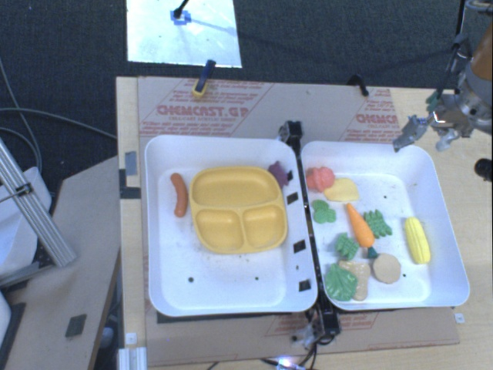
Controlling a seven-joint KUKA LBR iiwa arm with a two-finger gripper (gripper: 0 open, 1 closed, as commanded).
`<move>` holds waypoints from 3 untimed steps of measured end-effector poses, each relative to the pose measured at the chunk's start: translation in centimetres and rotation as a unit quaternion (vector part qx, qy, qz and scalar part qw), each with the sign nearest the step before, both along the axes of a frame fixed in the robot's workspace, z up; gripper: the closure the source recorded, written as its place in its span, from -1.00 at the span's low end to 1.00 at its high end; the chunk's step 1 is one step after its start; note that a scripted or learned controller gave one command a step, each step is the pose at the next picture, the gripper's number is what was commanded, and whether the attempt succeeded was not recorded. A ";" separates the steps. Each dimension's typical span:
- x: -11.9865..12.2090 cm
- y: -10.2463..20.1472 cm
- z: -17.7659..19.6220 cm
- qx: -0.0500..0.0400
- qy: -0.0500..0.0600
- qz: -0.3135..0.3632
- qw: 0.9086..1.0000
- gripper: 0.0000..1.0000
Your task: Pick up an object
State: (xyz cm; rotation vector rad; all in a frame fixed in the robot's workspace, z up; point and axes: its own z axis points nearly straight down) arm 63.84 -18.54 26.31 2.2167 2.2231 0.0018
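Observation:
The right bin (443,199) holds several toy foods: a pink piece (320,178), a yellow chip-like piece (342,190), an orange carrot (359,224), a yellow corn cob (417,240), green leafy pieces (377,223), a tan round piece (386,268) and a lettuce leaf (340,282). My gripper (428,136) hangs above the bench at the far right, over the right bin's back rim, with its fingers spread apart and nothing between them.
The left bin (158,237) holds a yellow divided plate (235,208), a sausage (179,194) on its left and a purple piece (278,173) at its right back. A clamp (292,132) sits between the bins at the back. A metal frame (31,206) stands at left.

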 end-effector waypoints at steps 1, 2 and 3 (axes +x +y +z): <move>-1.3 -1.1 -8.4 0.001 0.003 -0.001 1.000 -1.00; -8.2 -0.4 -17.9 0.001 0.000 -0.003 1.000 -1.00; -14.4 5.8 -17.5 -0.001 -0.005 -0.001 1.000 -1.00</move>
